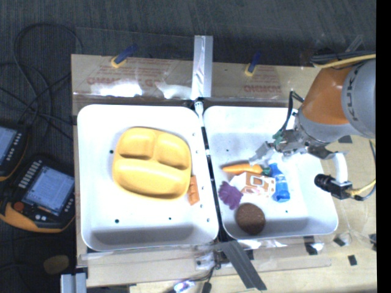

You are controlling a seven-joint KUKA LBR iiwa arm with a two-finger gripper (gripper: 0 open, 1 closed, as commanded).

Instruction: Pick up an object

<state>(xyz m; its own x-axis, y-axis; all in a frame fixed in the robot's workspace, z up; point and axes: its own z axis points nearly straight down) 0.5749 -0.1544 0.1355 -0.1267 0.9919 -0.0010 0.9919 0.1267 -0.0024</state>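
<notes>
Bright, even overhead light; white bins (146, 237) glare slightly, edges softly blurred.

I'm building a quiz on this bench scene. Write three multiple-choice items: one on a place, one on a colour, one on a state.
1. Where does the yellow tray lie?
A. In the left bin
B. In the right bin
C. On the floor

2. What colour is the bottle in the right bin?
A. Green
B. Blue
C. Black

3. How does the yellow tray rest?
A. Standing on edge
B. Leaning on the bin's wall
C. Flat on the bin's floor

Answers: 1 A, it fills much of the left bin. 2 B, its body is bright blue, beside the orange carrot and brown ball. 3 C, its whole compartmented face shows from above.
</notes>
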